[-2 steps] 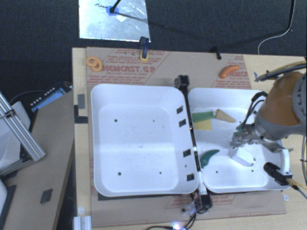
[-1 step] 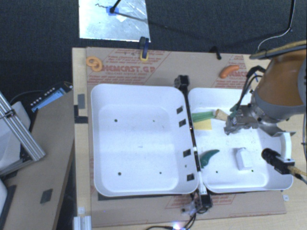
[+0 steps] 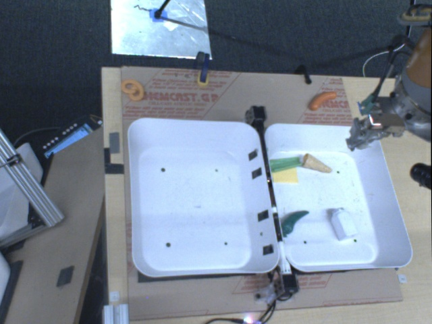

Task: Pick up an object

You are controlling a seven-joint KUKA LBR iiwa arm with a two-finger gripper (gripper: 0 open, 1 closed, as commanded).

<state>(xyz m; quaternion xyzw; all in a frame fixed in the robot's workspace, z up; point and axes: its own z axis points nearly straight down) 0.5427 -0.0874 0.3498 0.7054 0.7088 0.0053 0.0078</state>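
Note:
The right bin (image 3: pixel 388 201) holds several small objects: a tan cone with a green stem (image 3: pixel 307 162), a yellow block (image 3: pixel 285 175), a dark teal curved piece (image 3: pixel 292 221) and a white block (image 3: pixel 341 223). My gripper (image 3: pixel 358 139) hangs over the right bin's far right corner, above and to the right of the cone. I cannot make out its finger state, and nothing shows between its tips.
The left bin (image 3: pixel 145 181) lies beside the right one, joined by a black clip strip (image 3: pixel 266 194). On the cardboard behind the bins lie an orange sausage shape (image 3: pixel 322 100), an orange ring (image 3: pixel 132 90) and a yellow-blue clamp (image 3: pixel 202 69).

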